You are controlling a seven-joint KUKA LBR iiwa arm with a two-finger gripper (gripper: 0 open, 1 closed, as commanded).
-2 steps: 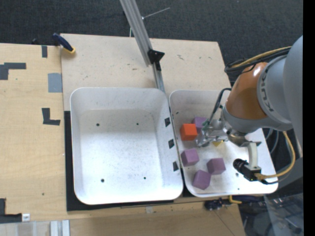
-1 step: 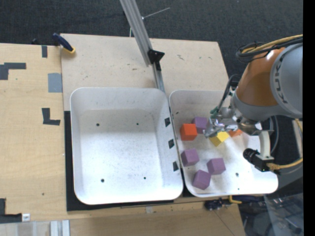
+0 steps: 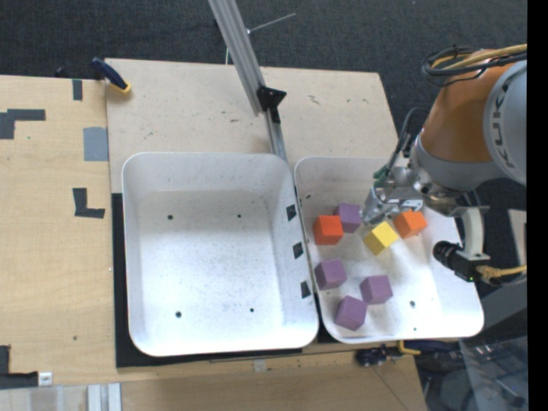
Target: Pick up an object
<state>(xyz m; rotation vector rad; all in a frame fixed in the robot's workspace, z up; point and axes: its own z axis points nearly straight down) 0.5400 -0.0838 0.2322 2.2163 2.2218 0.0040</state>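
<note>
Seven blocks sit in my right bin; my gripper hangs by the yellow block, maybe touching, needing a lower reach.

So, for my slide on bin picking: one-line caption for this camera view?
Gripper over yellow cube in right bin, among purple and orange cubes.

We see matt, foam-like purple cubes in a smooth white plastic bin, a scuffed pale wood counter, and a brushed metal rail above dark carpet.
</note>
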